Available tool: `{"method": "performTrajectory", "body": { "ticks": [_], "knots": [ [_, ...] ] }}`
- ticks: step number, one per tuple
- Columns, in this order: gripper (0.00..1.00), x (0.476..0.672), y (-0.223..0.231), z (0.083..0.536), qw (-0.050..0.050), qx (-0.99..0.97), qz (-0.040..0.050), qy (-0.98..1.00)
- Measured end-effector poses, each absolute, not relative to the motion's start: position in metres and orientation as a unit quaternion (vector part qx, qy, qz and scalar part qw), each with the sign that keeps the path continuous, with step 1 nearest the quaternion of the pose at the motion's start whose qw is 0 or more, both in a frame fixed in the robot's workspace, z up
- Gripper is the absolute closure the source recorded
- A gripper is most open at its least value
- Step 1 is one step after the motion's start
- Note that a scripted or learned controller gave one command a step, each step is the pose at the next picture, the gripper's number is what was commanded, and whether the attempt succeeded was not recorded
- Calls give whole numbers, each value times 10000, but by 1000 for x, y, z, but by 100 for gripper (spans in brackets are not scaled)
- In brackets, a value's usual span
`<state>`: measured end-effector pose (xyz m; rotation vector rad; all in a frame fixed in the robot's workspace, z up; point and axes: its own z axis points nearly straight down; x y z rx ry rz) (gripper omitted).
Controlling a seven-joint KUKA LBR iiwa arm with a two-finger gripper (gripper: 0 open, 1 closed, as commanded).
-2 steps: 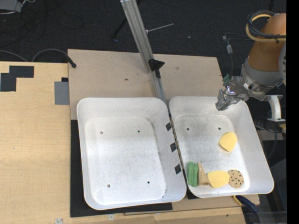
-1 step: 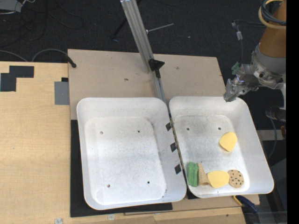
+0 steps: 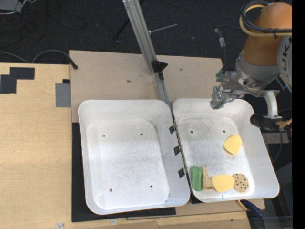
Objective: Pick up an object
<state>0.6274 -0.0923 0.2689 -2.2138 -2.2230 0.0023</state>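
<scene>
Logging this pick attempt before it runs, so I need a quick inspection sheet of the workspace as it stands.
Surface: two white bins; right bin holds the items, left bin beside it.
Job's things: yellow piece alone; green piece, tan piece, second yellow piece and cookie along the near wall.
Clutter: nothing seen.
Grippers: gripper above right bin's far edge, holding nothing visible.
Cables: black loops on arm.
Surroundings: slanted metal rail.
</scene>
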Motion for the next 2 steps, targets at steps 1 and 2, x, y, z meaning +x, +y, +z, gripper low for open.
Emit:
{"method": "performTrajectory", "body": {
  "ticks": [1, 2],
  "knots": [
    [100, 628, -46, 269, 19, -7058, 6, -7084],
    [100, 632, 13, 256, 26, -7054, 9, -7088]
  ]
}}
